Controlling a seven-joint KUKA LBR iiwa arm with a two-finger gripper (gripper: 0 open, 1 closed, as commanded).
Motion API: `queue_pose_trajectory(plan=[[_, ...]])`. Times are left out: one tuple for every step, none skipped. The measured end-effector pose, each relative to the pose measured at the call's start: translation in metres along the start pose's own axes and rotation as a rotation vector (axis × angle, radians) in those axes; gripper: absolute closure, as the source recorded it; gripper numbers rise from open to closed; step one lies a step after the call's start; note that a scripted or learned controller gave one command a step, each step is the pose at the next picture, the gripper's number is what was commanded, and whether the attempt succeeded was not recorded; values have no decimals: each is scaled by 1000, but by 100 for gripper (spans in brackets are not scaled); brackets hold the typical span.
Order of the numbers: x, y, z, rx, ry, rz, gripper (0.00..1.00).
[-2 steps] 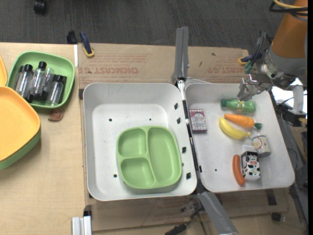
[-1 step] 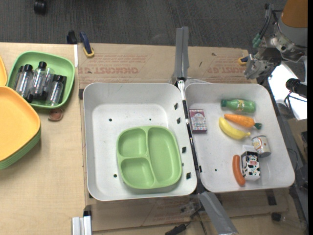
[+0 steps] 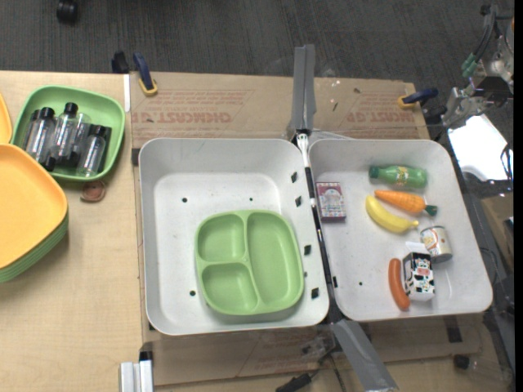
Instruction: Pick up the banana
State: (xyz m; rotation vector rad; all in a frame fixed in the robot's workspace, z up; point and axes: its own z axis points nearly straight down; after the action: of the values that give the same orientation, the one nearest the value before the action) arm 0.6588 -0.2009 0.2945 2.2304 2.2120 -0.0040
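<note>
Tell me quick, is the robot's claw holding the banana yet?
Gripper: cannot be told, it sits at the view's far right edge, away from the bins. It is not holding the banana, which lies in the right bin.

Right bin (image 3: 359, 296) first — a wide bare stretch along its lower left floor, open for a descent. The banana (image 3: 390, 216) is hemmed in: carrot (image 3: 404, 202) touching or just beside it above, green bottle (image 3: 398, 175) beyond that, a small can (image 3: 435, 242) just below right. Its left flank is freer, with the small red box (image 3: 330, 201) lying near the bin's left wall. Lower right is crowded — sausage (image 3: 398, 283) and a black-and-white carton (image 3: 420, 275) side by side. In the left bin (image 3: 163, 219), the green divided plate (image 3: 248, 261) takes up the middle, leaving room along the top and left.
</note>
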Motion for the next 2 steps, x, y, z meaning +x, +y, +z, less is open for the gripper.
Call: queue_pose_trajectory(plan=[[37,0,-74,-1,0,-92,100],[-22,0,-16,0,0,-107,100]])
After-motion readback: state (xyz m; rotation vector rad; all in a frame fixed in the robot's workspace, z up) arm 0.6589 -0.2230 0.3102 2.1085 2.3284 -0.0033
